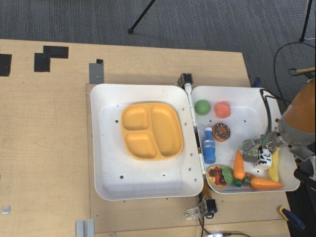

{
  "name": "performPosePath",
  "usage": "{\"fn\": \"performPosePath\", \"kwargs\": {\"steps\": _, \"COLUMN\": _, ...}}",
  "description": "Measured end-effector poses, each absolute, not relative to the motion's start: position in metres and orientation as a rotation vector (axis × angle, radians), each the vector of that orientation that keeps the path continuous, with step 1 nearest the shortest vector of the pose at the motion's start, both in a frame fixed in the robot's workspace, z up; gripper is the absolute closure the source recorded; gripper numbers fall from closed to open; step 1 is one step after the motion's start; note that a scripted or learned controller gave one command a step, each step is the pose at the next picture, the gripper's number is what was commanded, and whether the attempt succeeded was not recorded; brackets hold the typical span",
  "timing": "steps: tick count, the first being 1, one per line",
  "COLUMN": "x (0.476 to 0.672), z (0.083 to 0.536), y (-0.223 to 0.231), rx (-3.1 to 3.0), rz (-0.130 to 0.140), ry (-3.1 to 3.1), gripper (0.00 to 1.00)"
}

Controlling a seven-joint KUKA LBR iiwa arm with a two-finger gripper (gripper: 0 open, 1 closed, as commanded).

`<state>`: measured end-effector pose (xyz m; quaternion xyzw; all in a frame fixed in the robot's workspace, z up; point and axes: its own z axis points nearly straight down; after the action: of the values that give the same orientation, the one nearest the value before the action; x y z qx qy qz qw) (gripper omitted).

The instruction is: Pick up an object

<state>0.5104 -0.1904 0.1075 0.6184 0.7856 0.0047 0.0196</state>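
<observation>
Gripper (256, 151) low over the right bin (247, 98), toward its right side, arm reaching in from the right edge. Fingers blurred against clutter; cannot tell whether spread or pressed together, nor whether anything sits between them. Just left of the fingertips, an upright carrot (239, 165); just right, a yellow banana (274, 165); below, a second carrot (265, 183) lying flat along the bin's near wall. Farther left in the same bin: blue bottle (209, 146), chocolate donut (221, 132), green ball (202, 107), red-pink ball (222, 109), and a small bowl of mixed vegetables (220, 176) at the near corner. In the left bin (106, 181), a yellow three-compartment plate (151, 131), roughly centred.
</observation>
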Motion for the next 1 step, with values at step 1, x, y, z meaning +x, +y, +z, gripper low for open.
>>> {"fn": "performPosePath", "kwargs": {"steps": 1, "x": 0.5144, "z": 0.1219, "y": -0.1885, "rx": 1.915, "rz": 0.027, "ry": 2.436, "gripper": 1.0}}
